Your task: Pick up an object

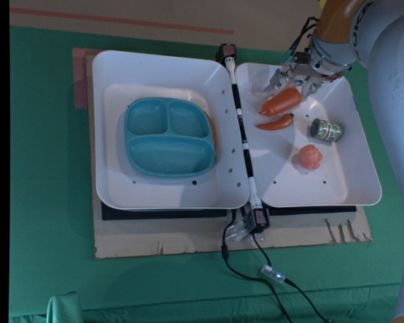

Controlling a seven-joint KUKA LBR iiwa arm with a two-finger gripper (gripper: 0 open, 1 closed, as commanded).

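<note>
Two shallow white bins sit side by side on a sheet of cardboard (188, 237) laid over a green cloth (47, 180). The left bin (111, 69) holds a teal divided plate (168, 138), lying flat near the bin's middle with its three compartments facing up. The right bin (353, 180) holds four things: a carrot (281, 101) lying at a slant near the far end, a smaller red pepper (276, 122) just beside it on the near side, a small jar (326, 130) lying on its side to the right of the pepper, and a round pinkish-red ball (310, 157) nearer the front, apart from the rest. The grey arm (390, 79) with its orange band reaches in from the right, and the gripper (297, 81) hangs over the far end of the right bin, right at the upper end of the carrot. Its fingers appear spread to either side of that end, though whether they touch the carrot cannot be told. The carrot lies on the bin floor. A black-and-white striped bar (241, 123) runs between the two bins, and black cables (256, 268) trail from its near end across the cardboard and cloth.
</note>
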